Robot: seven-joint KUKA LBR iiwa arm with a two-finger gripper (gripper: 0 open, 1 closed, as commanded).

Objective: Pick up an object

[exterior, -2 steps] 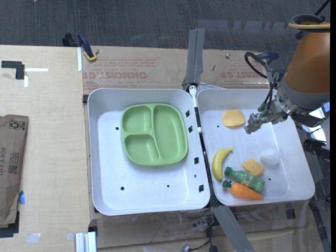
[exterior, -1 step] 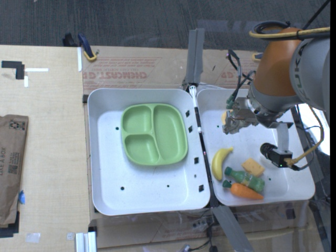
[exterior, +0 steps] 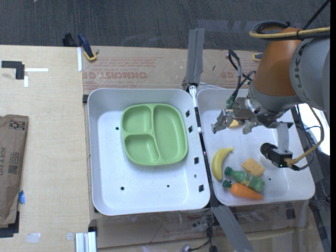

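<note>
My gripper (exterior: 232,126) hangs over the back part of the right bin (exterior: 299,190), its fingers spread apart. A small yellow piece (exterior: 234,123) shows in the gap between them; whether they touch it I cannot tell. In the front of that bin lie a banana (exterior: 221,161), a tan-yellow block (exterior: 253,167), a green bottle (exterior: 248,179) and an orange carrot (exterior: 245,191), all nearer the camera than the gripper and apart from it.
A green divided plate (exterior: 155,134) lies in the left bin (exterior: 105,182). A grey divider rail (exterior: 195,62) runs between the bins. The arm's orange band (exterior: 278,62) and cables crowd the right bin's back right. A brown box (exterior: 11,167) sits far left.
</note>
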